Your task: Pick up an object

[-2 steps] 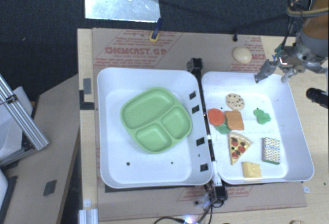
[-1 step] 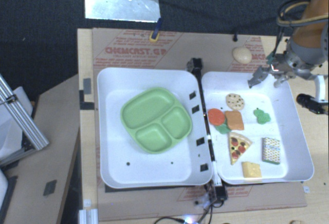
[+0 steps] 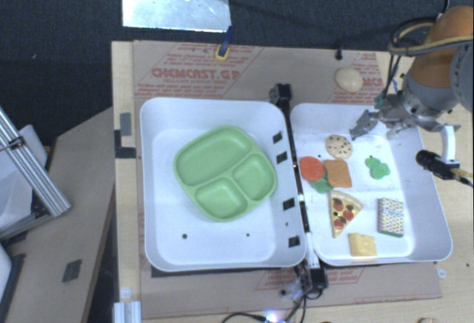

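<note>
The hand point(image 3: 370, 124) hovers over the right bin point(image 3: 426, 240) near a cookie point(image 3: 338, 145).

The grey and orange arm point(image 3: 444, 55) runs off the right edge. Its hand point(image 3: 378, 120) is too small and blurred to read. The near worktop point(image 3: 222, 299) edge is cropped.
</note>
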`<act>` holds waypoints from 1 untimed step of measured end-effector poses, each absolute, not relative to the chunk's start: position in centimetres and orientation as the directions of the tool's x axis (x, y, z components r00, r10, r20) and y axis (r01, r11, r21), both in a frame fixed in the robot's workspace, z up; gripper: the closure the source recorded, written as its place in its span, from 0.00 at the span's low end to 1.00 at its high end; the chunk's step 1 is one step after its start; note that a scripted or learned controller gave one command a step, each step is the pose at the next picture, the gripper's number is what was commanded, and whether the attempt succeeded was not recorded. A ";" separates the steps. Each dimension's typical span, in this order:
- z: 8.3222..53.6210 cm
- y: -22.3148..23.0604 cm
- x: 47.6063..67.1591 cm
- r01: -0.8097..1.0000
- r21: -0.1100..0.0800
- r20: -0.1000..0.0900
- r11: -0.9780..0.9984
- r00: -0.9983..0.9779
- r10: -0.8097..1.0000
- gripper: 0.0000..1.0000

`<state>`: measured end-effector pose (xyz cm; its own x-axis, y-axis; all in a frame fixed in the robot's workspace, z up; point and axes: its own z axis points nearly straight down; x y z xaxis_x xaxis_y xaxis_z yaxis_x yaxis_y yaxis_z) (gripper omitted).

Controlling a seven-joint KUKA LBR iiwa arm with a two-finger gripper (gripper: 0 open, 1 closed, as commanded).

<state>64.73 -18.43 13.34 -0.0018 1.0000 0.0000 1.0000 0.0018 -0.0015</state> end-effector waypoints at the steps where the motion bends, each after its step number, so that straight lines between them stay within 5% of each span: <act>1: 8.6 -18.4 64.9 1.000 0.005 0.000 0.003 -0.003 1.000 0.00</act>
